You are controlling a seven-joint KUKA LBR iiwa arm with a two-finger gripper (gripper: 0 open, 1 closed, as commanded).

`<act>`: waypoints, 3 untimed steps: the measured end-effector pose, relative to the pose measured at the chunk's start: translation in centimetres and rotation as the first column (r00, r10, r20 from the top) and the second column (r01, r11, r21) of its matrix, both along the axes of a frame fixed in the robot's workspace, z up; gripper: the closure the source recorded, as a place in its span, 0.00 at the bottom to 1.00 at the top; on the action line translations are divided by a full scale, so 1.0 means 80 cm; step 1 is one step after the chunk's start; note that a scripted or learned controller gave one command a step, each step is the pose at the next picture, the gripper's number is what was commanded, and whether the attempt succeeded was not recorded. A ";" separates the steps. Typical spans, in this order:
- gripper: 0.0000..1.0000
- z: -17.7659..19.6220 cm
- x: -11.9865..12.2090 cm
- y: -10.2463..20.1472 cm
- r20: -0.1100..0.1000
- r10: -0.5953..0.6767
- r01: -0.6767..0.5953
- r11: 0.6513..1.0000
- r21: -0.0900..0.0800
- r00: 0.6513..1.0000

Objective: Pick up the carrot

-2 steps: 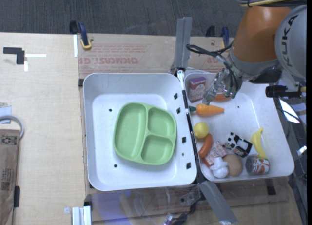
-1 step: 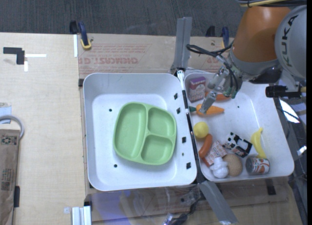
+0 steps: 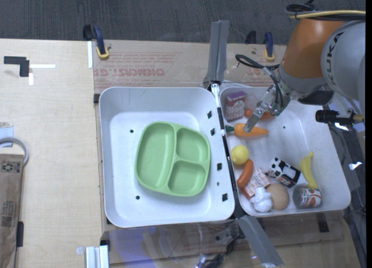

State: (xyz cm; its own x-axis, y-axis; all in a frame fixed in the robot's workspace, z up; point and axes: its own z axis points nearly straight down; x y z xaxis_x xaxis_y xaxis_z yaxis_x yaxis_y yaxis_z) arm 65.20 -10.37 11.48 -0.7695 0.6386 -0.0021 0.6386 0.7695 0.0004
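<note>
Claw [image 3: 253,122] sits low in the right bin [image 3: 325,145], its tip right at the carrot [image 3: 250,132], which lies on its side near the bin's left wall, green top toward the divider. From where I stand, whether it has closed on anything I cannot tell; the tip is too small and dark against the carrot to read. To do this well, I'd say it wants to straddle the carrot across its thick middle, not along its length, and press down squarely before closing, since that tapered shape looks likely to squirt out sideways. A small box [image 3: 235,105] stands just behind, and a lemon [image 3: 239,154] lies just in front, so the lift should go straight up.
</note>
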 end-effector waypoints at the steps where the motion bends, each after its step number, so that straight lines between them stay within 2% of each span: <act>1: 0.00 -0.015 -0.031 0.012 0.020 -0.239 0.239 0.971 0.004 0.971; 2: 1.00 -0.003 -0.030 0.010 0.022 -0.238 0.238 0.971 0.003 0.971; 3: 1.00 0.096 -0.038 0.040 0.000 -0.283 0.283 0.959 0.000 0.959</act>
State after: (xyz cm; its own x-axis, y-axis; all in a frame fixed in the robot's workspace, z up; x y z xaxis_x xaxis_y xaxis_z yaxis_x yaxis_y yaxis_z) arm 62.13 -7.17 19.19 -0.5572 0.8303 -0.0019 0.8304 0.5572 0.0008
